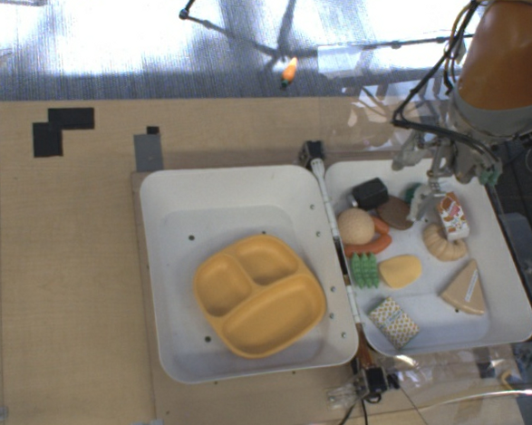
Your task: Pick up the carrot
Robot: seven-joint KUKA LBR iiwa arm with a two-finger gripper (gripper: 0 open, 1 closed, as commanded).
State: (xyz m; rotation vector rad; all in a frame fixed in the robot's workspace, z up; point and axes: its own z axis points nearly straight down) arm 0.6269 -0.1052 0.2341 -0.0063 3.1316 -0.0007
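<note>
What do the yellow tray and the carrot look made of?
Yellow tray: likely moulded plastic, matte, one even colour with rounded compartment ridges. Carrot: probably toy plastic, smooth uniform orange, though mostly hidden under the beige ball, so I can't be sure.

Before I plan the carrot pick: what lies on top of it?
A tan egg-shaped piece lies over the carrot; its orange right end shows, the rest is covered.
</note>
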